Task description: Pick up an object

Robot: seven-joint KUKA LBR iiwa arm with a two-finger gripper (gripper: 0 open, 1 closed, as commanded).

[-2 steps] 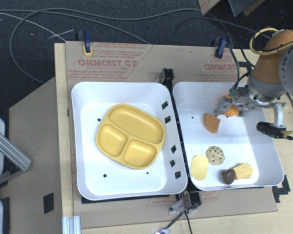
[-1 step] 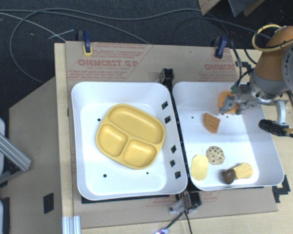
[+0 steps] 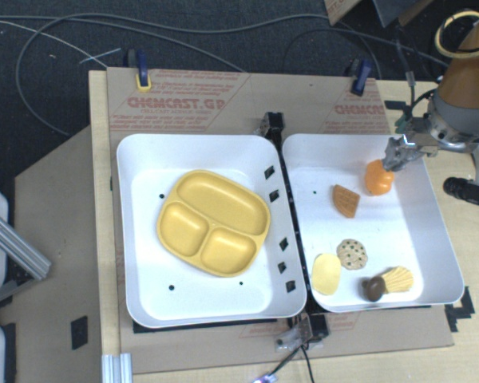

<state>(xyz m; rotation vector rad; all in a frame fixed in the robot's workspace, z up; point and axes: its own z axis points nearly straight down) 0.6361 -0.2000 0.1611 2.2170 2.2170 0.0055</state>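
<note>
orange ball (image 3: 378, 179) against tool (image 3: 398, 157)

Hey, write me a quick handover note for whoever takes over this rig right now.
Gripper: low over the right bin's far corner, at the orange ball; grasp not confirmed, fingers unclear.
Right bin also holds a brown wedge, cookie, pale yellow piece and a shell-shaped piece.
Left bin: yellow divided plate.
Done: nothing lifted. Left: secure and lift one object.
</note>
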